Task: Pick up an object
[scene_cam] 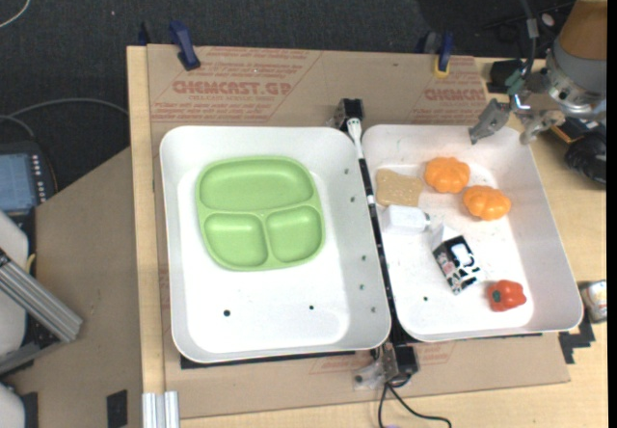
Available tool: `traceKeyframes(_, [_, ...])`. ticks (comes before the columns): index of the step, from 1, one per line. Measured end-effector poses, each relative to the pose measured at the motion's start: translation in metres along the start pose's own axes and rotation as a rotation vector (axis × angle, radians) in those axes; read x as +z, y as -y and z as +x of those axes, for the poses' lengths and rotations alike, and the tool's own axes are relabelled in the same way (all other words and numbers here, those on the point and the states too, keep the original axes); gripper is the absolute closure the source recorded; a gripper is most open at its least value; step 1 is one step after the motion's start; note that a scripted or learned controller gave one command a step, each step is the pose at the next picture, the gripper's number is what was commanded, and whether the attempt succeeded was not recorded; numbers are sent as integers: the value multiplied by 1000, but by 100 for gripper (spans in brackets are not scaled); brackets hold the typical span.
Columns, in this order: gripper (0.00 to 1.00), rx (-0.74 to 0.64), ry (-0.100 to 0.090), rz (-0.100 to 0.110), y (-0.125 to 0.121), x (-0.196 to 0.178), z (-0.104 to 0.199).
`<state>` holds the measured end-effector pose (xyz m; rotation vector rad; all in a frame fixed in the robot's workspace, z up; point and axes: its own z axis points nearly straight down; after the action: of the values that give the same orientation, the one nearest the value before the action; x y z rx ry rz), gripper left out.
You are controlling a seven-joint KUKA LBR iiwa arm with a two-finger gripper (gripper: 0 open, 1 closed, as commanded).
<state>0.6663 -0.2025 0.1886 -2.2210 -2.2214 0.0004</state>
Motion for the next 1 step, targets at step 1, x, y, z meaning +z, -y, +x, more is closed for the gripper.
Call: traceKeyframes(1, [0, -1, -15, 5, 21, 108, -15])
